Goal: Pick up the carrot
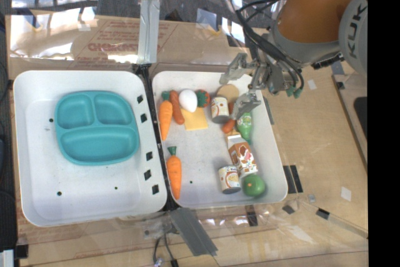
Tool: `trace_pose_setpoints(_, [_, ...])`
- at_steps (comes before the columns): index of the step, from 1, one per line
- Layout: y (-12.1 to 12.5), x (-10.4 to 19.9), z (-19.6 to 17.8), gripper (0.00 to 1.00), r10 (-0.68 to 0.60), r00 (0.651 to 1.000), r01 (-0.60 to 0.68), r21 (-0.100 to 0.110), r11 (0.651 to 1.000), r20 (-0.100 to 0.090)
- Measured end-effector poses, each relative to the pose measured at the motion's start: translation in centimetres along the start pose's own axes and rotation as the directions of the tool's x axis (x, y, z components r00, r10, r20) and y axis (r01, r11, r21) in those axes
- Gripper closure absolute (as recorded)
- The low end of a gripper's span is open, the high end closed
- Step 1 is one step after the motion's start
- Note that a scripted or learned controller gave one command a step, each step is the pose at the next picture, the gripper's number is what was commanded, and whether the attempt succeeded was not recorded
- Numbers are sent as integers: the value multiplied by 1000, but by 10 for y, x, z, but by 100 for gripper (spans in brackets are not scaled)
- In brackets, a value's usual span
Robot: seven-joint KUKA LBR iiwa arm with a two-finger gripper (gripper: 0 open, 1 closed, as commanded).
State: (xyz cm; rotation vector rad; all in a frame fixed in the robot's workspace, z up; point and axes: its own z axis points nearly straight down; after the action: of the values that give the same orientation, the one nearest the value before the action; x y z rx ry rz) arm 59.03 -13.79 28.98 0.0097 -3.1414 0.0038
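Carrots (165,118) are seen along the right bin's (275,153) nine-o'clock wall. The gripper (242,85) is held spread and unladen at the bin's one o'clock.

Arm (325,3) cut off at the top edge.

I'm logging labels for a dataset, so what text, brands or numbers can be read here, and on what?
"KU": large letters, cut off, on the grey arm housing.
Red print on the cardboard sheet: too blurred to read.
Label on the can: too small to read.
Label on the second can: too small to read.
Print on the small box: unreadable.
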Motion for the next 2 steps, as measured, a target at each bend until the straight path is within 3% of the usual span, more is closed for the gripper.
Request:
trace_pose_setpoints(1, [19,-15,196,0,162,987,-162,-3,987,-5])
trace_pose_setpoints(2, [20,-17,184,100,153,988,-153,-2,988,0])
